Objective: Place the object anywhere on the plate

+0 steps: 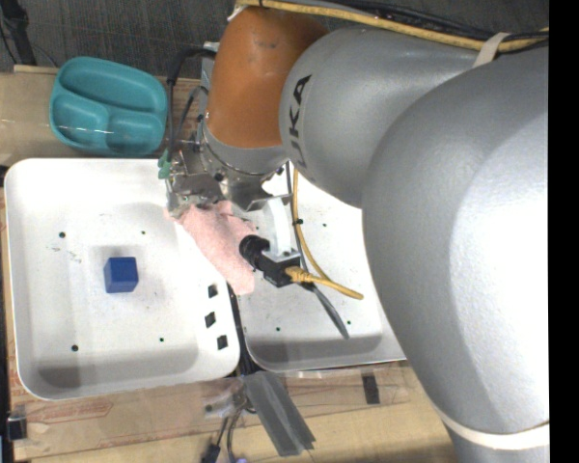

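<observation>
Wooden bench [39,415] bears two white bins. Left bin [39,220] contains a blue cube [122,274], sitting on the floor left of centre. Teal divided plate [108,105] rests on the bench beyond the left bin's far edge. Grey arm [444,191] covers most of the right bin [314,340]. Gripper [188,196] hangs over the divide between bins; finger state cannot be told. Pink cloth [217,244] lies under the wrist.
</observation>
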